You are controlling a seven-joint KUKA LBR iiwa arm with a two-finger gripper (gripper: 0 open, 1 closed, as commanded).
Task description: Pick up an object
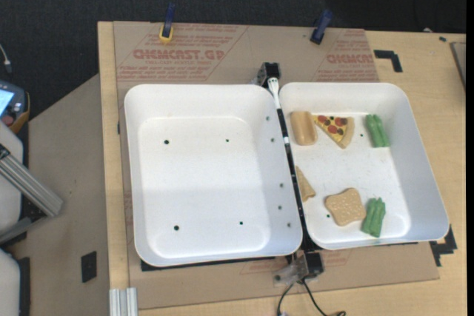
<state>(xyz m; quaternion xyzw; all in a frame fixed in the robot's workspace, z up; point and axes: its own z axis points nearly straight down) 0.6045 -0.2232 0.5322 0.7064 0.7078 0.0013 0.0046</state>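
Two white bins (198,103) (415,159) — smooth plastic, faint sheen. Board (244,48) beneath: matt brown cardboard with red print. Toy food looking like moulded plastic — glossy green pieces (377,130) (373,217), matt tan toast (345,206), bun (301,127), painted pizza slice (335,127). Blue clamps (321,27) (168,24) at the far edge, plastic-looking.

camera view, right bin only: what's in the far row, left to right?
Across the right bin, far row: bread roll → pizza slice → green vegetable piece.
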